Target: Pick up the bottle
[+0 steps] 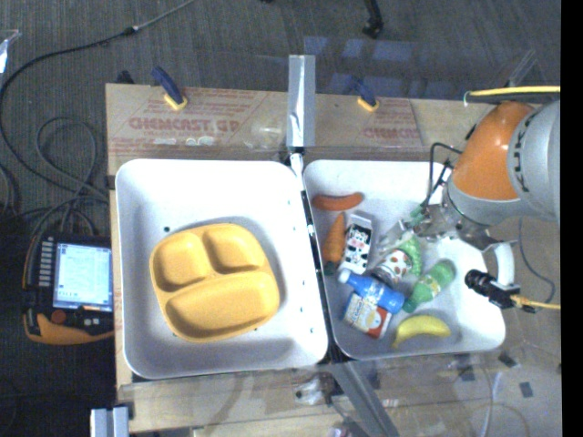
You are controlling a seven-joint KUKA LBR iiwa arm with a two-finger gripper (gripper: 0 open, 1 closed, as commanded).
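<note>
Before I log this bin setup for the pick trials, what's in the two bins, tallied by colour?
Yellow: 2, divided tray and banana
Orange: 2, sausage and carrot
Green: 1, bottle
Blue: 1, bottle
White, printed: 3, carton, cup, small box
Total: 9

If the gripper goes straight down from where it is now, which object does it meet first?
Probably the green bottle, lying just below the gripper in the right bin; depth is unclear, so the crumpled packet beside it might come first.

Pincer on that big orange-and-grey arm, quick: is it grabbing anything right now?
Pincer: cannot be told. It is low in the right bin, beside the green bottle.
</note>
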